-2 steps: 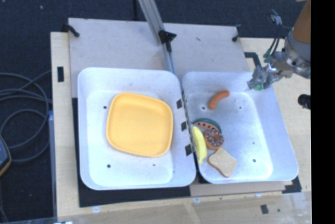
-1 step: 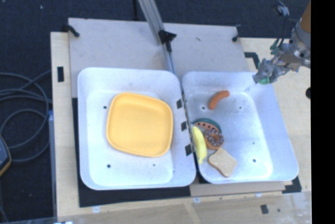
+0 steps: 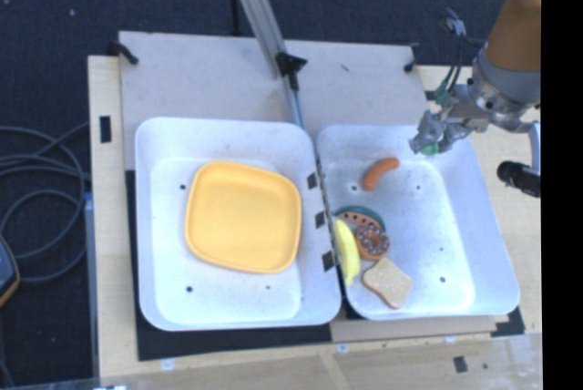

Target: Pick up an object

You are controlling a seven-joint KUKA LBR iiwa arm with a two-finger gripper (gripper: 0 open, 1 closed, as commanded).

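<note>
The right bin (image 3: 474, 224) holds an orange sausage (image 3: 380, 171) near its back, a yellow banana (image 3: 346, 251) along its left wall, a round brown and teal cookie-like piece (image 3: 369, 233) beside the banana, and a slice of bread (image 3: 388, 282) at the front. My gripper (image 3: 428, 140) hangs over the bin's back right corner, up and to the right of the sausage, with nothing seen between its fingers. The grey arm with its orange band (image 3: 515, 24) reaches in from the right.
The left bin (image 3: 155, 197) holds a square yellow plate (image 3: 243, 216). A slanted metal pole (image 3: 260, 1) runs down to the divide between the bins. Black cables (image 3: 36, 197) lie off the bench at left.
</note>
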